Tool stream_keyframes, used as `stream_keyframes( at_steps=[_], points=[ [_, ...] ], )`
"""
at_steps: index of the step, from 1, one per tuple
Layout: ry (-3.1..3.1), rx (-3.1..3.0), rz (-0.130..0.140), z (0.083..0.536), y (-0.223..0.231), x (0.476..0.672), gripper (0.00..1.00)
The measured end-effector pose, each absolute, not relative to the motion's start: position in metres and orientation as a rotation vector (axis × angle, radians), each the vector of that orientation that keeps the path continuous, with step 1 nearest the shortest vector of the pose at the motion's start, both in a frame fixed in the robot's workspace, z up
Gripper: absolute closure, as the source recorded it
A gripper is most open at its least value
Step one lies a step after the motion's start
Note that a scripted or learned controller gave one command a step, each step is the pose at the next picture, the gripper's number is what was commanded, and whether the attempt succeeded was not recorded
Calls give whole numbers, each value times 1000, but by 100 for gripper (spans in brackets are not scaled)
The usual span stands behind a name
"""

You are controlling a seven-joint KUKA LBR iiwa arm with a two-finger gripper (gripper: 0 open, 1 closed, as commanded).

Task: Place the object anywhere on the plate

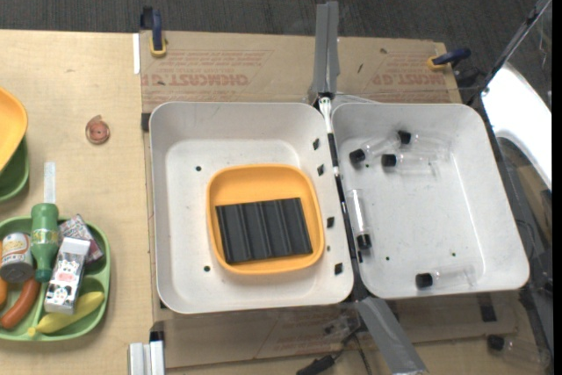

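A pale curved shape [514, 114] at the right edge is cut off and hard to identify. Whether the pincer is open or closed cannot be told, so the slab's place relative to it cannot be judged. The slab [264, 230], dark, rectangular and ribbed lengthwise, lies flat on the plate [263, 176], a glossy orange rounded square in the left bin [176, 215]. In the right bin [457, 215], clear vials [393, 159] with black caps are faint against the white plastic. On the wooden tabletop [70, 75], a green tray [92, 312] of toy food is cut off at the left edge.
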State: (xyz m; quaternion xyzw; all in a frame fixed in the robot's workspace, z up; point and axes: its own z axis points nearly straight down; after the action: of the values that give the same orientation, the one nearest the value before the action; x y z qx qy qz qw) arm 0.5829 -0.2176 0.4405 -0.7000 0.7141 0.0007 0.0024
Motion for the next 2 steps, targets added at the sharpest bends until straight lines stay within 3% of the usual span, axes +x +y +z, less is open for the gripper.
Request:
stream_keyframes(
  at_steps=[1,2],
  points=[
    [1796,-2573,6,423,-222,514,100],
    [1201,-2898,3,413,-208,598,100]
  ],
)
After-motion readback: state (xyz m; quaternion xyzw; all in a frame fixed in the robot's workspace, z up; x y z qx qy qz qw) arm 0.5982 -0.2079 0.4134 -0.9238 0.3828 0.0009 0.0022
